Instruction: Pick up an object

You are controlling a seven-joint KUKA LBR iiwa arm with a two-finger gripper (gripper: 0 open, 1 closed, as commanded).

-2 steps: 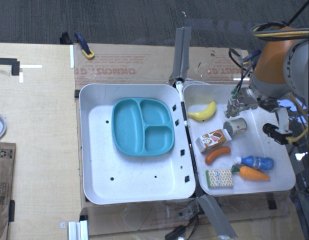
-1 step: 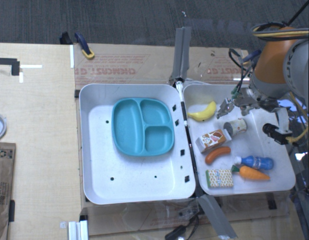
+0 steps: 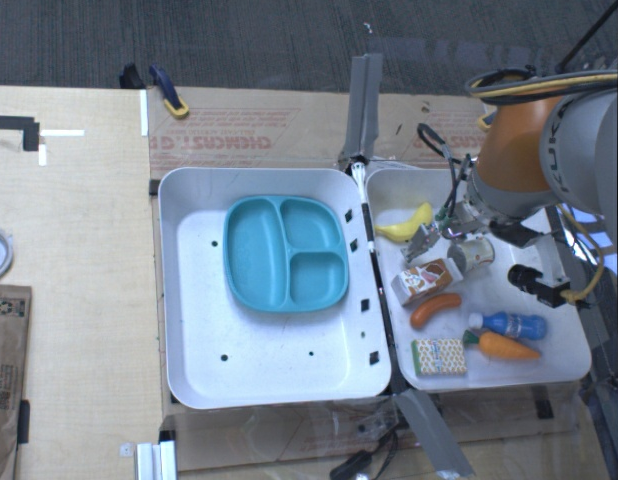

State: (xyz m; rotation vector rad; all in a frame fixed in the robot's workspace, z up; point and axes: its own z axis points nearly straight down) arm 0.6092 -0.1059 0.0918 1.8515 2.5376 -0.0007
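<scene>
Down in the right bin hangs the gripper, low among the clutter, and whether it's spread or clenched, I cannot tell. Nearest target: the banana, just at its ten o'clock, long axis running nine to three. At six o'clock lies the small carton, then the sausage beyond. The carrot and blue bottle sit well off at four o'clock. The wrist housing crowds the fingertips, so contact is hard to judge.

two bins, one plate, perhaps six toys
</scene>
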